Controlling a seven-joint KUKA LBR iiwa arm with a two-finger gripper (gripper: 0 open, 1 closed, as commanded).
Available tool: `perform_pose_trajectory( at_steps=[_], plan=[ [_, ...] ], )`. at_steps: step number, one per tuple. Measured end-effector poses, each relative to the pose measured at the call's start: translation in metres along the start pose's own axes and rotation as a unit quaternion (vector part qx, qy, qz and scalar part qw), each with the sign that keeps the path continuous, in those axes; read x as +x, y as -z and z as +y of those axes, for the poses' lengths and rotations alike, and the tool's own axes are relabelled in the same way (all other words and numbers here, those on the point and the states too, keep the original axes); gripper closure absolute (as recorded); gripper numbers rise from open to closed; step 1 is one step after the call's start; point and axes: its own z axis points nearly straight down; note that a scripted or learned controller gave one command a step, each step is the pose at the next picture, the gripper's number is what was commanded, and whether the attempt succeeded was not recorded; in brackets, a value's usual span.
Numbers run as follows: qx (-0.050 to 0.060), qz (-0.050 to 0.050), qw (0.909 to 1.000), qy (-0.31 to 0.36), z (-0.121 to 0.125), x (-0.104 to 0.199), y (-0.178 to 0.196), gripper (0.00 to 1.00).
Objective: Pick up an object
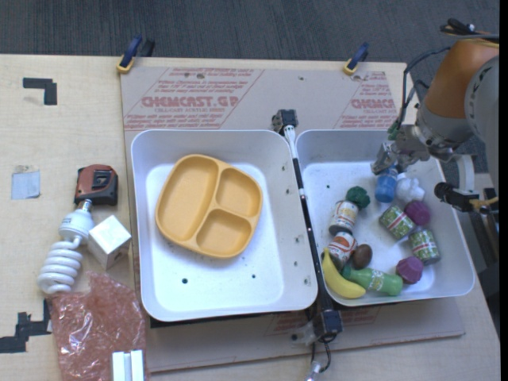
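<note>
Your arm (464, 78) came in from the right, w/ the tool (390, 159) low over the right bin's (317, 153) far right corner. Couldn't tell if it was apart or together; too small and dark at that spot. Just below the tool sat a blue item (386, 187), touching or nearly so, w/ a white piece (409, 187) beside it. Nothing was visibly gripped.

Rest of the right bin: dark green item (358, 197), two small cans (344, 215) near the middle divider, a brown egg shape (362, 255), a banana (340, 280) at the near left, a green bottle (375, 279) lying next to it, two purple items (417, 212), two more green-label cans (395, 221) on the right side.

Left bin (151, 236) held a yellow divided plate (209, 205). On the bench (55, 149) to the left: tape measure (96, 185), spiral bulb (65, 254), white cube (109, 237), pink bag (91, 324).
</note>
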Motion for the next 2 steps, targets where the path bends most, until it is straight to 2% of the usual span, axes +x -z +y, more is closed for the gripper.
perform_pose_trajectory(
  at_steps=[1, 2],
  plan=[
    [0.001, 0.001, 1.0000, -0.002, -0.021, 0.073, 0.083, 1.00],
    [0.001, 0.001, 1.0000, -0.002, -0.011, 0.132, 0.107, 1.00]
  ],
)
